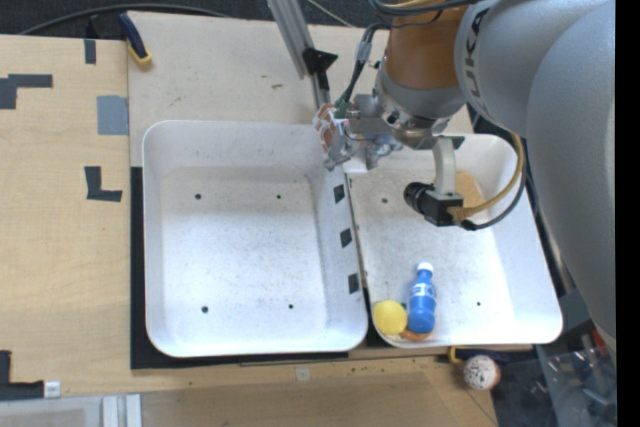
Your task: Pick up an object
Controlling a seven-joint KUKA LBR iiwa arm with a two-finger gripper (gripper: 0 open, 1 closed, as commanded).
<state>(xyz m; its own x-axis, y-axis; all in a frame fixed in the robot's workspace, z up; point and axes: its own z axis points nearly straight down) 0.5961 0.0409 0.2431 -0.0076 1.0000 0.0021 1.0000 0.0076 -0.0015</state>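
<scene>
Bottle (422, 297) and yellow ball (390, 317) lie touching at the right bin (500, 315)'s near edge. Your gripper (345, 147) sits at the far end of the divider, well apart from them; I cannot tell its state. Risk: descending here strikes the bin wall.

The gripper (345, 147) hangs over the wall between the two bins. The left bin (240, 235) lies to its left. The ball (390, 317) and bottle (422, 299) lie well in front of it, side by side in the right bin (500, 285).

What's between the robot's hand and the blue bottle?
In the camera view, just bare white floor of the right bin lies between the gripper and the blue bottle. The yellow ball sits beside the bottle.
</scene>
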